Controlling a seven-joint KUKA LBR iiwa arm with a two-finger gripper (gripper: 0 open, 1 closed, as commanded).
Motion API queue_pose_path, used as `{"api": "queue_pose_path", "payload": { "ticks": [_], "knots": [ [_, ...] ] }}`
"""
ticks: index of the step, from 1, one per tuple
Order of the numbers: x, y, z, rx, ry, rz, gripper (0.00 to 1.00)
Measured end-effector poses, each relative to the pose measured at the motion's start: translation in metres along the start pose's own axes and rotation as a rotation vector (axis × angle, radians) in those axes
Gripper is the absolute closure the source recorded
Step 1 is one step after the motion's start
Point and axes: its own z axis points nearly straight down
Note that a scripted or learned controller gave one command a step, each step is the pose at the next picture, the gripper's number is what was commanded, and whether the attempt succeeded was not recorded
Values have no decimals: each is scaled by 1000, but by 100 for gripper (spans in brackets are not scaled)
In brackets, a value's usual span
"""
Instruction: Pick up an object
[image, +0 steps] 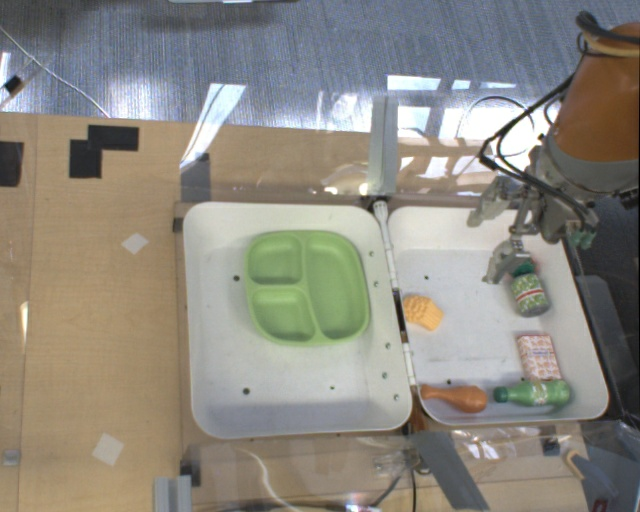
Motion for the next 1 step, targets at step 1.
{"api": "queue_pose_path", "payload": {
  "ticks": [1],
  "knots": [
    [-20,-46,135,-3,14,-42,0]
  ]
}}
